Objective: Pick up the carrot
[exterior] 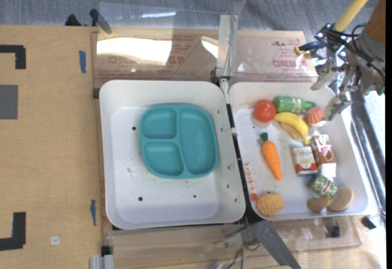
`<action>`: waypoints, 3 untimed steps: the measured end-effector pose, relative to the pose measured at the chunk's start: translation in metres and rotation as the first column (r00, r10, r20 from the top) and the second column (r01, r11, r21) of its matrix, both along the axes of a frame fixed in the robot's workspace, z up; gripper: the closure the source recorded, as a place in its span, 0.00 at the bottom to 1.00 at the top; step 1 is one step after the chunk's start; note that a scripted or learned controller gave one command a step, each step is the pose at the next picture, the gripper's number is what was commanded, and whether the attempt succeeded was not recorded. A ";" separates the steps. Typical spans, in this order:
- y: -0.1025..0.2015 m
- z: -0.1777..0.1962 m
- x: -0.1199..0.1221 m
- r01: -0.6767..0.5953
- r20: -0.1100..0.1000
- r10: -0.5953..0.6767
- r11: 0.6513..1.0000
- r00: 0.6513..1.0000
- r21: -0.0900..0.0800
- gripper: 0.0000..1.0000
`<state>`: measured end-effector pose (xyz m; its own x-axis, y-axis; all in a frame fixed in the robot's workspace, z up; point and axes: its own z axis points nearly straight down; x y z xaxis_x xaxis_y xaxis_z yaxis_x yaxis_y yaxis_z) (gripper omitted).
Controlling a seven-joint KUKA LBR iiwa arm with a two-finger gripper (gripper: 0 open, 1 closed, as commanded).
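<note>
Approach step, nothing grasped yet. My hand (339, 101) hangs at the right bin's (358, 157) far right rim; can't tell its opening. Carrot (271, 158) lies free mid-bin, left of the juice carton (303, 160). Next: move left over it, descend.

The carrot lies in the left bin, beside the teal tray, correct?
Not quite. The camera view shows the carrot in the right bin, among the other toy food; the teal tray sits alone in the left bin.
</note>
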<state>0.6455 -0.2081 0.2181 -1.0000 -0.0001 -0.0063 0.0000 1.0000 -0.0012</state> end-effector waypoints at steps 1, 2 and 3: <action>0.084 -0.119 -0.024 0.026 0.006 -0.026 1.000 1.000 -0.001 0.00; 0.106 -0.128 -0.087 0.048 0.006 -0.048 0.999 0.999 0.000 0.00; 0.111 -0.128 -0.092 0.075 0.008 -0.075 0.997 0.997 0.000 0.00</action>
<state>0.5534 -0.0974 0.0903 -0.9971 0.0747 -0.0142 0.0748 0.9972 -0.0013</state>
